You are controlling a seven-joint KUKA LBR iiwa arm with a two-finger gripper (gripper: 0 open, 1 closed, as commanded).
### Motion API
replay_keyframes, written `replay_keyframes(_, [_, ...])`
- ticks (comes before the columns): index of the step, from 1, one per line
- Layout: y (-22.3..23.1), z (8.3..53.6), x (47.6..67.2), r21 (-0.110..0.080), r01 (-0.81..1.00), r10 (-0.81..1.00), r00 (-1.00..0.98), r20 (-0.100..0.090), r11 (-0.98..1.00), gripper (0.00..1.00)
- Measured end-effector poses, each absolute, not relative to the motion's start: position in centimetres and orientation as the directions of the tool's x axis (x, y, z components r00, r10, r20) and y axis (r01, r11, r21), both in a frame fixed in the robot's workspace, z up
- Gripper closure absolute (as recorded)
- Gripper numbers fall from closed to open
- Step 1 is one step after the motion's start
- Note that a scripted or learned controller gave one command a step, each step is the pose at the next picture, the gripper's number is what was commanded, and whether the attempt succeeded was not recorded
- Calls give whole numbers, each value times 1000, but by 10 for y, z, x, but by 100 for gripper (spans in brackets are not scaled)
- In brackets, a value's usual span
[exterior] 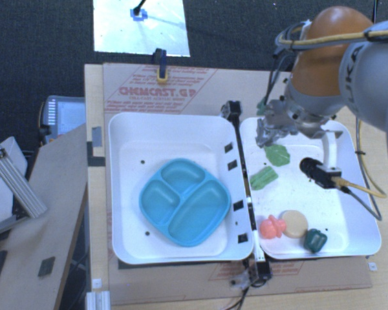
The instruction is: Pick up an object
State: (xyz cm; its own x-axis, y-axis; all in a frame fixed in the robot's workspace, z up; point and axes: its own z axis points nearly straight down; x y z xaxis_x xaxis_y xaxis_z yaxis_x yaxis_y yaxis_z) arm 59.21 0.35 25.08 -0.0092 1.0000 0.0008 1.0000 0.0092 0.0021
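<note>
Camera view: tool (269,136) above green leaf (277,154).

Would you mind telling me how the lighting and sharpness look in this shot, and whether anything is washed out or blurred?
Camera view: lighting is even and soft; the left white bin is bright but its rim still reads; the pale sheet at the top is nearly washed out; the claw and the orange band above it look slightly soft; the blue plate and the small pieces in the right bin are fairly sharp.
</note>
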Motion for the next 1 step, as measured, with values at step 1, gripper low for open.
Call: replay_keyframes(1, [58,254,612,4,1000,1000,-10,2,10,100])
